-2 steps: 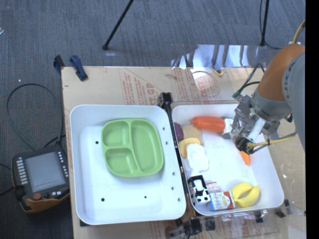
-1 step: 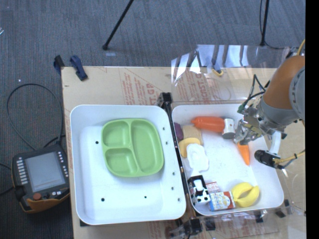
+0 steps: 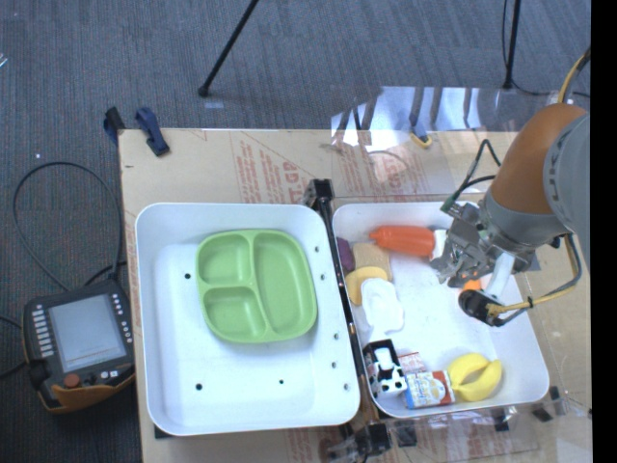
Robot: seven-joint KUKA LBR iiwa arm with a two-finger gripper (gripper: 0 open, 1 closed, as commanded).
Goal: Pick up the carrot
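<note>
The carrot [image 3: 403, 240] is orange and lies on its side at the back of the right bin [image 3: 525, 340], pointing left to right. My gripper [image 3: 455, 260] hangs low over the bin just to the right of the carrot's right end, close to it. The grey wrist with its orange band [image 3: 535, 157] rises behind it to the right. I cannot make out whether anything touches the carrot.
In the left bin [image 3: 169, 374] sits a green divided plate [image 3: 257, 285]. The right bin also holds a purple piece [image 3: 345, 254], a tan piece [image 3: 372, 257], a yellow piece [image 3: 363, 281], a white object [image 3: 382, 309], a small carton [image 3: 425, 390] and a yellow fruit [image 3: 477, 376].
</note>
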